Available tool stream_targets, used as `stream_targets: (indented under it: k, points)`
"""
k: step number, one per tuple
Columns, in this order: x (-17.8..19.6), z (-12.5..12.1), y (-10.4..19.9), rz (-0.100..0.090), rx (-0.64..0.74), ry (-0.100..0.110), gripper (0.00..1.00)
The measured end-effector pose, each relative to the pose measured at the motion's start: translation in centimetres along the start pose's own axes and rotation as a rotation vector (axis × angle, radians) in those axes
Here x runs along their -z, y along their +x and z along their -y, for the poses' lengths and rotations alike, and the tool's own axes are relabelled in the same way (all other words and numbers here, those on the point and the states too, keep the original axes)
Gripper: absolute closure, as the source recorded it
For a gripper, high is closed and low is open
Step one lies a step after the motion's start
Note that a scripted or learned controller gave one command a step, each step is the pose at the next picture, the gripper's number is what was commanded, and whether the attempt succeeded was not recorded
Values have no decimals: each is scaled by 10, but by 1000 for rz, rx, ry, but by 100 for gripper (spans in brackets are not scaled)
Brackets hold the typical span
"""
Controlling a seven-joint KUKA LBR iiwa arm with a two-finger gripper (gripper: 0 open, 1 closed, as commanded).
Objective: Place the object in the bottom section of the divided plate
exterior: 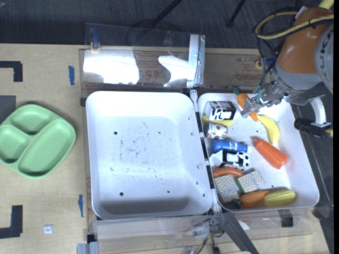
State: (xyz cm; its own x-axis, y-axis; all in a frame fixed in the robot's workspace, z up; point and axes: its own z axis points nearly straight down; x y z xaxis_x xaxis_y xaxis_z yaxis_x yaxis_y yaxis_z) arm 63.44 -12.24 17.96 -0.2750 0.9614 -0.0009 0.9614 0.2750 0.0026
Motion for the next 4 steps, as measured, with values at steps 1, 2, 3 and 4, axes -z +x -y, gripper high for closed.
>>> stream_targets:
  k: [1, 2, 3, 4]
  points:
    - [22, 63, 80, -3, 244, 2, 100]
    - [118, 80, 157, 0, -208, 2, 100]
    - [118, 80, 157, 0, -208, 2, 0]
    - [-43, 85, 271, -1, -477, 7, 0]
